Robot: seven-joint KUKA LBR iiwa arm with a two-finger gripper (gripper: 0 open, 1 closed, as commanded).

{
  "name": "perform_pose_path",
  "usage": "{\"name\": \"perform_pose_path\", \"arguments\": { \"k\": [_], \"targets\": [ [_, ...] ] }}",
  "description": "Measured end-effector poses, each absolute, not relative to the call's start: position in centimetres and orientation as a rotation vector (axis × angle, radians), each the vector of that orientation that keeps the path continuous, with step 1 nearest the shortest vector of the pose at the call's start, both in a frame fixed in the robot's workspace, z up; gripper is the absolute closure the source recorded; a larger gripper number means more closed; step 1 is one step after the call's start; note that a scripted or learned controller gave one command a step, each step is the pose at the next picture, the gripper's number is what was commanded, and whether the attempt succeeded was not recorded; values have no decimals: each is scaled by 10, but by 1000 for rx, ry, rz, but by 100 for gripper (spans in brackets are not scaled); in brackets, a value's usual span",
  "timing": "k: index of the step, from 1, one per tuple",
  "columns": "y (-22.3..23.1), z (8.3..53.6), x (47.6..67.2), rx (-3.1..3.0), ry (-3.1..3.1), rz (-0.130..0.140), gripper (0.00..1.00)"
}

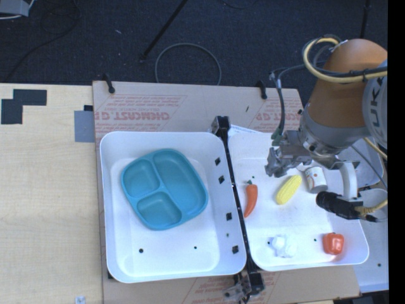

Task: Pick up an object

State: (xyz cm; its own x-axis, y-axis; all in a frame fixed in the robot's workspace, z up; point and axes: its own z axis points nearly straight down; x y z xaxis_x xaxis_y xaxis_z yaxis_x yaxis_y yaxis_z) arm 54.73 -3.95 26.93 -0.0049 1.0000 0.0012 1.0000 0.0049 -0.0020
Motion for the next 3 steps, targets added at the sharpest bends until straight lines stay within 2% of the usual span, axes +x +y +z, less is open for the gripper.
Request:
{"name": "perform_pose_path", "arguments": {
  "k": [3],
  "targets": [
    [108, 254, 604, -2217, -2224, 2, 100]
  ]
}}
